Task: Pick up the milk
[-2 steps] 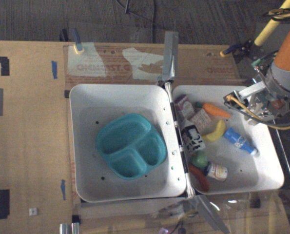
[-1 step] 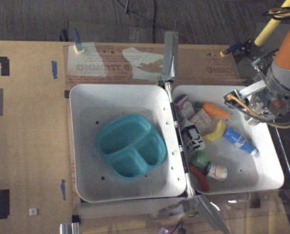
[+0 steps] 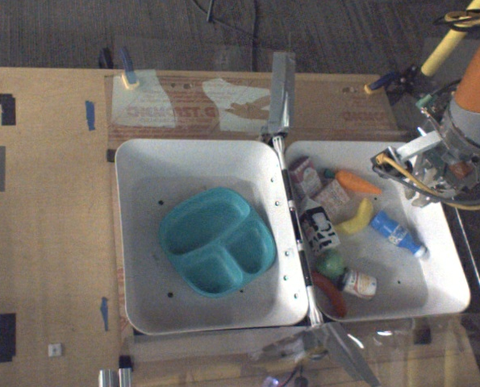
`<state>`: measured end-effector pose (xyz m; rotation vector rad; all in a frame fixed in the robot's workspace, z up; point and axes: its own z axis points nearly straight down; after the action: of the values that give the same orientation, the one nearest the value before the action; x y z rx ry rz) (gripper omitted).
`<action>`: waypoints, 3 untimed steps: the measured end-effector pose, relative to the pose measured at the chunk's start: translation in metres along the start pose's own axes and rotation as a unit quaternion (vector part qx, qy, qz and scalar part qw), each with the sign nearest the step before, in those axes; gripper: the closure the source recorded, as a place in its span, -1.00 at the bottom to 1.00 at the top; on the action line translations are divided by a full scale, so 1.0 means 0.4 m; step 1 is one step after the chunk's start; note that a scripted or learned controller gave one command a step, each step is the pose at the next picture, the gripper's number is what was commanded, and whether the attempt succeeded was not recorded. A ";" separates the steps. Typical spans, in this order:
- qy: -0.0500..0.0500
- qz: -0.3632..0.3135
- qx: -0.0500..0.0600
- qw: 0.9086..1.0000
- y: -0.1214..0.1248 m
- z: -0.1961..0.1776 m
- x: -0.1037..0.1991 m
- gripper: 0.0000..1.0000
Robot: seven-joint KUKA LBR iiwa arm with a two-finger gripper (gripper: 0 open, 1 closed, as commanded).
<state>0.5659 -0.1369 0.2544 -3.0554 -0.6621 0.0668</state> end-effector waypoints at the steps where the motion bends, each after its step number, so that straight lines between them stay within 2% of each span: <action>1: -0.005 -0.002 0.002 1.000 -0.005 -0.013 0.001 1.00; 2: 0.015 0.083 -0.007 0.996 0.103 -0.022 -0.032 1.00; 3: 0.011 0.080 -0.005 0.997 0.098 -0.036 -0.030 1.00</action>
<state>0.5719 -0.1776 0.2682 -3.1069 -0.4156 0.0321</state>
